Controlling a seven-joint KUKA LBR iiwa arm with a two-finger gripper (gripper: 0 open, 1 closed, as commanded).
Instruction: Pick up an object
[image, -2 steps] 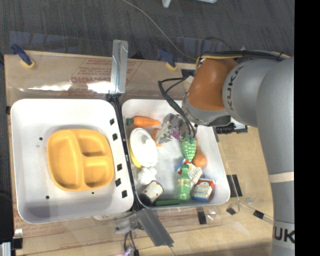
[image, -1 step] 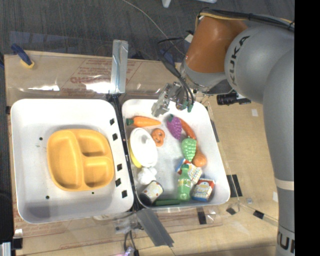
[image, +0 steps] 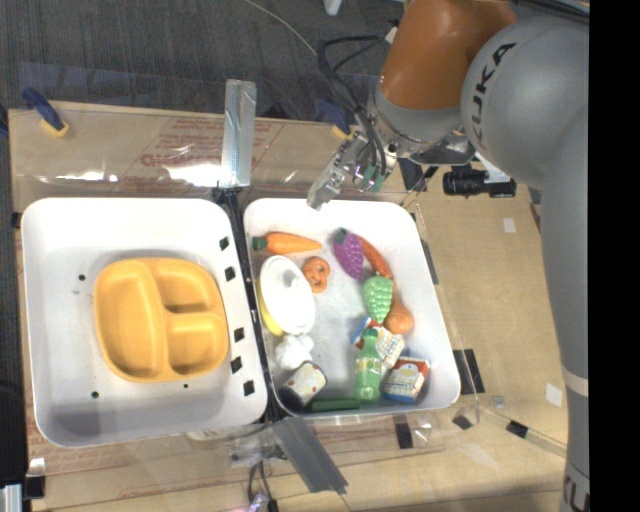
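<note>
The right bin (image: 432, 300) holds a jumble of toy food. An orange carrot (image: 293, 242) lies at its back left, with purple grapes (image: 348, 255) and a small orange face-like piece (image: 316, 272) beside it. A white and yellow bowl (image: 287, 295) sits against the left wall. In the middle are a green bumpy fruit (image: 377, 297) and an orange ball (image: 399, 320). A green bottle (image: 369, 366) and a small carton (image: 405, 381) lie at the front. My gripper (image: 335, 182) hangs above the bin's back rim, apart from every item, with nothing in it.
The left bin (image: 50, 250) holds a yellow divided plate (image: 160, 318). A white lump (image: 293, 350), a small box (image: 305, 382) and a green stick (image: 335, 404) crowd the right bin's front left. A taped upright strip (image: 238, 130) stands behind the bins. Cables trail behind the wrist.
</note>
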